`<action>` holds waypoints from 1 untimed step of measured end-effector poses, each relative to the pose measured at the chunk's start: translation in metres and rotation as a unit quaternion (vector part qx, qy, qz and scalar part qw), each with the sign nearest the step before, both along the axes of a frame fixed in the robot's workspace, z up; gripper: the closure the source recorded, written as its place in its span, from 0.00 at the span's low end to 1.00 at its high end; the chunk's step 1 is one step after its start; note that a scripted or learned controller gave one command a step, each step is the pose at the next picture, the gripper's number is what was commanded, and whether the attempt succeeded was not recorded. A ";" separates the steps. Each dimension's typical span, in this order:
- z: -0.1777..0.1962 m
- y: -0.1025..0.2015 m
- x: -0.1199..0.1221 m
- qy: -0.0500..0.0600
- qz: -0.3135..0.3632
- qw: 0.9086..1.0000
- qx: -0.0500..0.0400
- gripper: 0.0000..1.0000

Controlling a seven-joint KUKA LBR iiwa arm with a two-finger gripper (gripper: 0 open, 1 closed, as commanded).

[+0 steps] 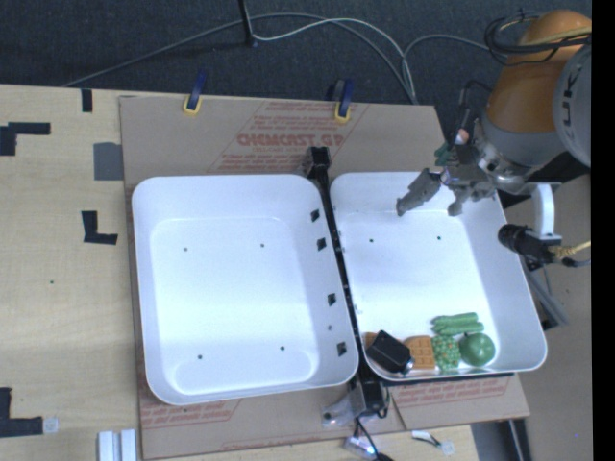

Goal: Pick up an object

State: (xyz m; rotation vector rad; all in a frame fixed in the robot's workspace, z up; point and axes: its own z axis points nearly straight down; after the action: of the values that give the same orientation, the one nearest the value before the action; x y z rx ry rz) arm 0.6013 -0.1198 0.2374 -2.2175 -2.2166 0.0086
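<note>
1. The gripper [430, 200] hangs over the upper part of the right bin [500, 248], toward twelve o'clock of that bin; its two fingers stand spread apart with nothing between them.
2. The objects lie bunched at the right bin's near edge, between five and six o'clock.
3. A green ribbed piece [455, 324] lies with its long axis running from nine to three o'clock.
4. Just below it, at four o'clock, sits a round green object [478, 350].
5. A black object [390, 351] lies tilted, long axis from ten to four o'clock, beside an orange piece [419, 351].
6. The left bin [154, 209] lies alongside, at nine o'clock.
</note>
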 end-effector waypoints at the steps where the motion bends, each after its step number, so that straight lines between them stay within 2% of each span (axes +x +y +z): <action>1: 0.004 0.000 0.001 -0.004 0.000 1.000 0.000 0.00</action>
State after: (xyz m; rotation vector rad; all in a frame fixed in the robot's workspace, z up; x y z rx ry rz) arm 0.6027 -0.1196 0.2416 -2.2208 -2.2216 0.0005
